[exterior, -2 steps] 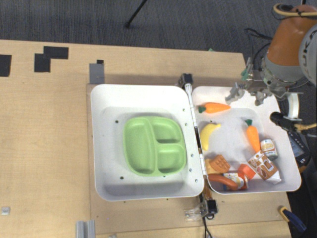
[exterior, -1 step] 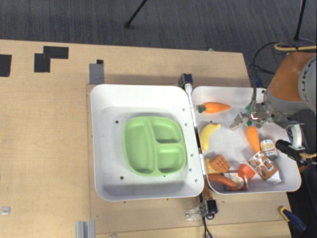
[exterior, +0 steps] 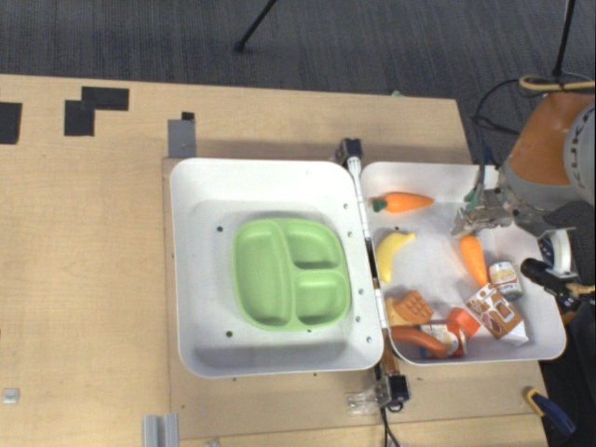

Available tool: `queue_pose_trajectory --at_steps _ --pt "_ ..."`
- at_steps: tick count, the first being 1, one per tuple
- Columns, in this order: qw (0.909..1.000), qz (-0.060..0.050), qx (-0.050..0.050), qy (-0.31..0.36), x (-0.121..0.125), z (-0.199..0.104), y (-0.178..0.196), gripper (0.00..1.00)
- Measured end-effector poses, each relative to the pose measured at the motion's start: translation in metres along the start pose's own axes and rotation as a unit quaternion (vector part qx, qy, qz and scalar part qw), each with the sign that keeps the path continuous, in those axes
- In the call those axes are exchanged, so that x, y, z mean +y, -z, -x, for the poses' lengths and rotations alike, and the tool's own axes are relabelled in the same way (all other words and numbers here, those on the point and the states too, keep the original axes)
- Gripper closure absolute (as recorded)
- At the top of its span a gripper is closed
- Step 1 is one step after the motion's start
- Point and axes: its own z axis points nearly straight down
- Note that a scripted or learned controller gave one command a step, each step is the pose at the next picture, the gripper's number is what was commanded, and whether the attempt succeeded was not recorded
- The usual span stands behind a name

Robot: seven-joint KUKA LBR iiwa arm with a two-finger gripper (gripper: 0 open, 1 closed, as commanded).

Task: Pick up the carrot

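Note:
Two carrots lie in the right bin (exterior: 549,338). One carrot (exterior: 404,202) rests near the bin's back-left corner, lying across with its green top pointing left. A second carrot (exterior: 474,260) lies lengthwise toward the bin's right side. My gripper (exterior: 478,220) hangs just above the far end of this second carrot, with the grey arm and its orange band (exterior: 545,142) rising behind it to the right. The gripper's body hides where its tips meet the carrot.
A banana (exterior: 392,254) lies left of the second carrot. A waffle-like piece (exterior: 412,306), a red sausage-like toy (exterior: 436,339), a small carton (exterior: 494,311) and a little can (exterior: 504,277) crowd the bin's front. A green divided plate (exterior: 291,273) sits in the left bin (exterior: 200,250).

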Motion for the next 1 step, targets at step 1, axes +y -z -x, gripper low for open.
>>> queue_pose_trajectory --at_steps 1 --pt "0.9803 -0.002 0.001 -0.198 -0.0029 -0.0674 0.0959 1.0"
